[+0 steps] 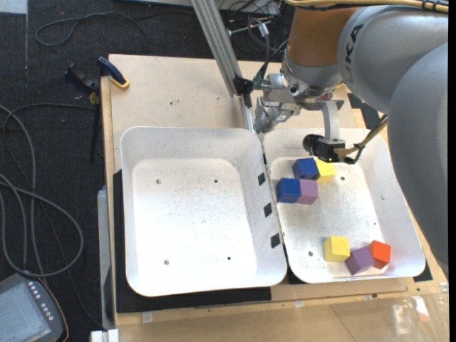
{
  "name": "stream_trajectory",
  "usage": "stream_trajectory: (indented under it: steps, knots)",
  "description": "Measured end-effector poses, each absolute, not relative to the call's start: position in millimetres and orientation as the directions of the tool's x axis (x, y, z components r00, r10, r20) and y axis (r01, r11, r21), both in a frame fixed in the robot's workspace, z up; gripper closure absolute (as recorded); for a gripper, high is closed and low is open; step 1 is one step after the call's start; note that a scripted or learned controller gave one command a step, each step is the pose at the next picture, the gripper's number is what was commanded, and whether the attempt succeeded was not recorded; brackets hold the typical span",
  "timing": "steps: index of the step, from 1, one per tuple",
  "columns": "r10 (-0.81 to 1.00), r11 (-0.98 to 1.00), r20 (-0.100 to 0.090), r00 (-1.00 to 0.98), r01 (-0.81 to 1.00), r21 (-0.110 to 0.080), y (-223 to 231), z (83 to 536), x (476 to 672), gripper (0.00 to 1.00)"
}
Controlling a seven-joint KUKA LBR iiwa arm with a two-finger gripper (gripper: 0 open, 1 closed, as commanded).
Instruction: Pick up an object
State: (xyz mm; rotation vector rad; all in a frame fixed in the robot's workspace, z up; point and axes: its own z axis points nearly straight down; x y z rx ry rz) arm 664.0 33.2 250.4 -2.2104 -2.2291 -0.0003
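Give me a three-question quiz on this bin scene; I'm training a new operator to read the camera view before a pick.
1. True or false: all the blocks lie in the right bin.
2. How many blocks are there in all?
3. Which block touches the purple block at the near edge? A) orange block B) a blue block C) none

Key:
1. True; the left bin shows only its white floor.
2. Seven: two blue, two yellow, two purple, one orange.
3. A. The orange block sits against it, with a yellow block just to its left.
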Motion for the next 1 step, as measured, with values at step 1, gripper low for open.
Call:
stream_trajectory:
  steps: [1]
  knots:
    - [1.0,0.008,0.002,-0.008,1.0,0.001,83.4,254.8,660.6,1.0]
